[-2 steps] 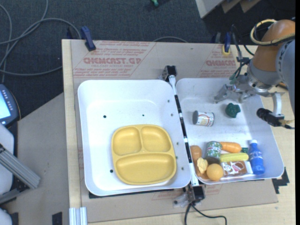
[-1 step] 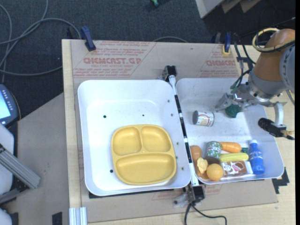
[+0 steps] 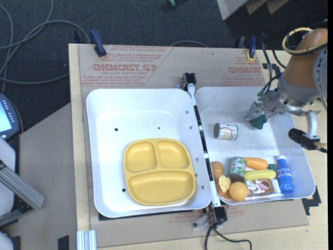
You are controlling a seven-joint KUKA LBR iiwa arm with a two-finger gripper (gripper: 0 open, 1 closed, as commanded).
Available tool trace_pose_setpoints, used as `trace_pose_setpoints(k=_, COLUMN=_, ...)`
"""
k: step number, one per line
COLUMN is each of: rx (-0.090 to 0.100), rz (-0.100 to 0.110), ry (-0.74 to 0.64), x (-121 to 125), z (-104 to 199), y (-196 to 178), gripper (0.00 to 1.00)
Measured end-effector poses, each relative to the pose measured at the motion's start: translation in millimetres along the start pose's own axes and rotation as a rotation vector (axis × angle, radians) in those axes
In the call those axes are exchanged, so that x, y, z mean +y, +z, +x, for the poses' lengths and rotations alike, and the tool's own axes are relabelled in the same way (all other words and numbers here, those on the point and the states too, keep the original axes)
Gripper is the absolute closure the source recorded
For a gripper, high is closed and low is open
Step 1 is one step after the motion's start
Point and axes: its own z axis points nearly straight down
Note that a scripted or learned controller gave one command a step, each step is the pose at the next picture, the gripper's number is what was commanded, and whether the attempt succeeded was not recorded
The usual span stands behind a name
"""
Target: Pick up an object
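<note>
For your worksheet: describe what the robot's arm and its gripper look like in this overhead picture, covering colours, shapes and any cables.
The arm is a rounded grey body with a broad orange band above the wrist. Dark cables run along it near the wrist, and a yellowish loop sits at its top. The gripper is a small grey metal piece with a dark green tip.

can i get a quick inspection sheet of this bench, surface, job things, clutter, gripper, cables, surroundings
surface: cardboard-covered bench bearing left bin and right bin side by side
job's things: small can lying on its side mid right bin; carrot, blue bottle, orange ball and other toys crowded at its near edge
clutter: yellow divided tray in left bin
grippers: gripper low over right bin's far side, a dark green thing at its tip; hold unclear
cables: grey cables on floor
surroundings: dark carpet, blue clamp on bench edge
</note>
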Motion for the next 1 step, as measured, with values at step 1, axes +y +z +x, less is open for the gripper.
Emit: trace_pose_setpoints(k=1, rx=0.002, rz=-0.008, ry=-0.011, x=39.8, z=86.3, y=-52.2, gripper=1.00)
